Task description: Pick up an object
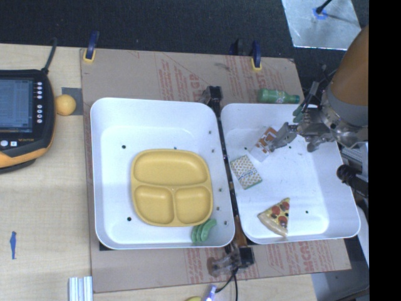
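Bench: we log a pale wood top under brown cardboard point(156, 74), dark floor behind. Left bin point(106, 168): white, shallow, holding a yellow divided plate point(170, 187) at centre and a green toy point(203, 232) at its near right corner. Right bin point(313, 199): white, touching the left one. In it we list a pizza slice point(276, 217) near the front, a patterned packet point(245, 171) toward the left wall, and a small brown-and-white piece point(268, 138) further back. Gripper point(293, 132): low over the right bin's far side, one finger tip just beside the brown-and-white piece; whether it is spread or pressed together we cannot tell. We judge that piece light, small and likely to slide on the smooth floor; take it across its narrow width.
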You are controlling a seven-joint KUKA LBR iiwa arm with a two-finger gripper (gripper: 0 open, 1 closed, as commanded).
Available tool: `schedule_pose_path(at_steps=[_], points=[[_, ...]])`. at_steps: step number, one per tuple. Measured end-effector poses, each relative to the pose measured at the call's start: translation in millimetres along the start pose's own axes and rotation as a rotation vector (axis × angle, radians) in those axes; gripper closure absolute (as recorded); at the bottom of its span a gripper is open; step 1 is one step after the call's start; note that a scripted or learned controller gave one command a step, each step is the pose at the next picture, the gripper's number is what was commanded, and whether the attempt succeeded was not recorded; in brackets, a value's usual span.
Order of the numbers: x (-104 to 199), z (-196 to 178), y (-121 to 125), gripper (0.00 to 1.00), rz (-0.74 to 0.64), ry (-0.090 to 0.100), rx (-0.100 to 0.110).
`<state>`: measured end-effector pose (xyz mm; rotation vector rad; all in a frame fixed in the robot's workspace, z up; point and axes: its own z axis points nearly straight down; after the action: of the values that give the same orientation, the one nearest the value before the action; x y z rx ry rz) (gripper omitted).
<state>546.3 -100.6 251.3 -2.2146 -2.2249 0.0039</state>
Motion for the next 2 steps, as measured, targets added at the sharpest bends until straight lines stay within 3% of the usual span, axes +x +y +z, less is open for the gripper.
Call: schedule_pose_path(at_steps=[1, 2], points=[[-30, 46, -35, 0.0, 0.0, -0.001, 0.0], [-42, 161, 23, 0.0, -0.001, -0.001, 0.002]])
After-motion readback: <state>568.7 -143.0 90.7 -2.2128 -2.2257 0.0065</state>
